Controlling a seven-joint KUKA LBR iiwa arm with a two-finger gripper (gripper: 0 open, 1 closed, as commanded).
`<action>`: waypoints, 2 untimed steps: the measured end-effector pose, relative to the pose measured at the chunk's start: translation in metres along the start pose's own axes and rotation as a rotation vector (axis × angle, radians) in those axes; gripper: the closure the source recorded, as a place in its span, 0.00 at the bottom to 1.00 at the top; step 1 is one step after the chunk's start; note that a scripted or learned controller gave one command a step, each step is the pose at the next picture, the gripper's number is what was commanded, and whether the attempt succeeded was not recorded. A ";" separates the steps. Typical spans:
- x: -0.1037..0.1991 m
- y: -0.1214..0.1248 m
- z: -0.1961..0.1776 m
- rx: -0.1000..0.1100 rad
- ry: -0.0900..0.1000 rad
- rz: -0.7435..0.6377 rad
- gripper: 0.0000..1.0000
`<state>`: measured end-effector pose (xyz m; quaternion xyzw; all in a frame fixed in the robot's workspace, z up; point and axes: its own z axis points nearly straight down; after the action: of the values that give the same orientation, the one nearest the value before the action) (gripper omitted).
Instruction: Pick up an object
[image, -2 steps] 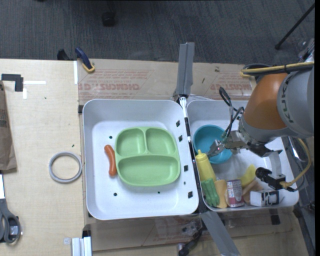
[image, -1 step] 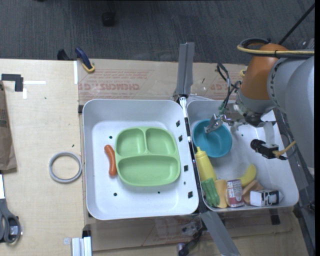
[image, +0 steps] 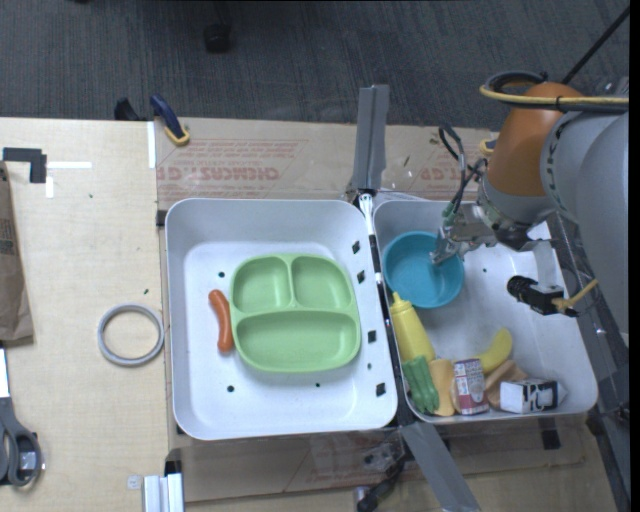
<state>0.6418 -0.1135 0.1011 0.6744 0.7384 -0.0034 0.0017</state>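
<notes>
The gripper hangs over the blue bowl's right rim in the right bin; whether its jaws are apart cannot be told. Pinching that thin rim off-centre, it could slip and tip the bowl.

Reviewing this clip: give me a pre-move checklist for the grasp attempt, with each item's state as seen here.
1. Gripper over the right bin: ok, it sits at the blue bowl's right rim.
2. Object held between fingers: cannot tell.
3. Finger opening: cannot tell, too small and blurred.
4. Bowl apart from neighbours: not ok, the yellow bottle touches its lower edge.
5. Other targets reachable: ok, banana and can lie exposed in the same bin.
6. Left bin undisturbed: ok, green tray and orange sausage lie flat.
</notes>
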 end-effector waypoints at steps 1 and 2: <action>0.053 0.025 -0.099 -0.018 -0.009 0.006 1.00; 0.105 0.026 -0.155 0.003 0.005 0.011 1.00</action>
<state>0.6582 -0.0052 0.2551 0.6784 0.7347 -0.0027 -0.0012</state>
